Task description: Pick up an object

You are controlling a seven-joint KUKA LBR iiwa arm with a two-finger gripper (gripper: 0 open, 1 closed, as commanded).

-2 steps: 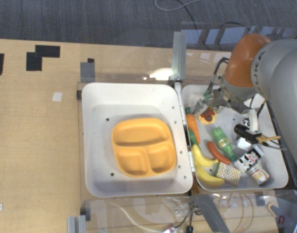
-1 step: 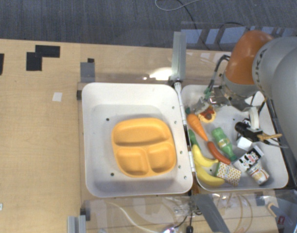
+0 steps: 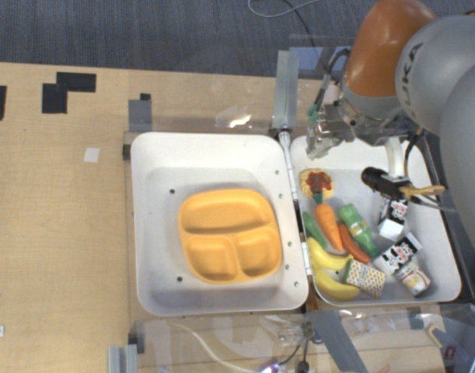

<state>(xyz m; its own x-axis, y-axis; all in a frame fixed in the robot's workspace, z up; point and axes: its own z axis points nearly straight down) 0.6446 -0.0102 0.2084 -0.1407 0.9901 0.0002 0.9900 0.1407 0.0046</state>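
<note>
Bench, two bins (image 3: 144,208), one tray (image 3: 225,235)

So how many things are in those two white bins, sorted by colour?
Yellow-orange divided plastic tray: 1
Yellow toy banana: 1
Orange toy carrots: 2
Green toy vegetable: 1
Other small items, too jumbled to count surely: about 6
Total: about 11

The grey arm (image 3: 431,61) reaches in from the right, its gripper (image 3: 321,140) pointing down.
</note>
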